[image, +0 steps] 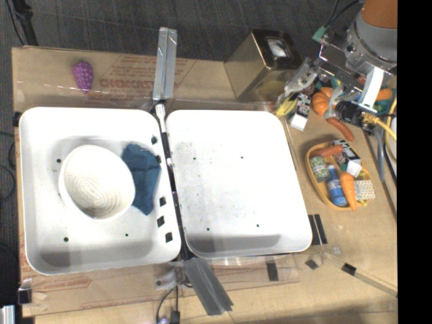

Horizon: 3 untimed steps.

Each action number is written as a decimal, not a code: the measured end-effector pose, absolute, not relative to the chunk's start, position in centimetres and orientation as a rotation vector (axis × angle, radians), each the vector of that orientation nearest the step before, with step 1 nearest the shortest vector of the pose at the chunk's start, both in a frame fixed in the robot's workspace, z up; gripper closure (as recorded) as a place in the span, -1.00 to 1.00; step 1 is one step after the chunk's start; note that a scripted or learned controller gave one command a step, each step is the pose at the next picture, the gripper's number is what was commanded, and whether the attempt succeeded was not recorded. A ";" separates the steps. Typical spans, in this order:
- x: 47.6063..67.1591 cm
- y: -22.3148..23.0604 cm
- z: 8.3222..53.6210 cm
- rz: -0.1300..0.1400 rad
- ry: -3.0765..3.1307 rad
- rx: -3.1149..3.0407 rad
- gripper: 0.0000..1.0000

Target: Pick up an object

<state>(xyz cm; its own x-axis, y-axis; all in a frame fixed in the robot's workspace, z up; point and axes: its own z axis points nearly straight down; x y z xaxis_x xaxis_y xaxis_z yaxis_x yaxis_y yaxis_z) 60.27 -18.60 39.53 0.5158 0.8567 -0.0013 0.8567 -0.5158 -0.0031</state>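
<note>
In the left bin [40,248] lie a round white woven dome [98,181] and, touching its right side, a crumpled blue cloth [143,176]. The right bin [290,228] sits beside it. My gripper [352,73] hangs at the top right, outside both bins and above the bench, over a heap of small toy foods [312,98]. Nothing can be seen held in it.
A yellow bowl [312,169] of small toy items stands right of the right bin. A brown box [264,63] sits behind that bin. A purple grape-like toy [82,75] lies on the bench behind the left bin. A grey post [164,63] rises between the bins.
</note>
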 end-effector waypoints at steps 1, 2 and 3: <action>65.3 -19.2 44.2 0.004 -1.328 -2.845 -1.00; 64.1 -18.6 43.6 0.009 -1.389 -2.812 -1.00; 62.8 -20.0 44.1 0.011 -1.269 -2.867 -1.00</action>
<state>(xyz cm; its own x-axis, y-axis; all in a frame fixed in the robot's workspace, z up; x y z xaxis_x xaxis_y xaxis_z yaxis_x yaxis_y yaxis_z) 62.83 -20.01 44.07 0.6724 0.7402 -0.0037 0.7401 -0.6724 -0.0083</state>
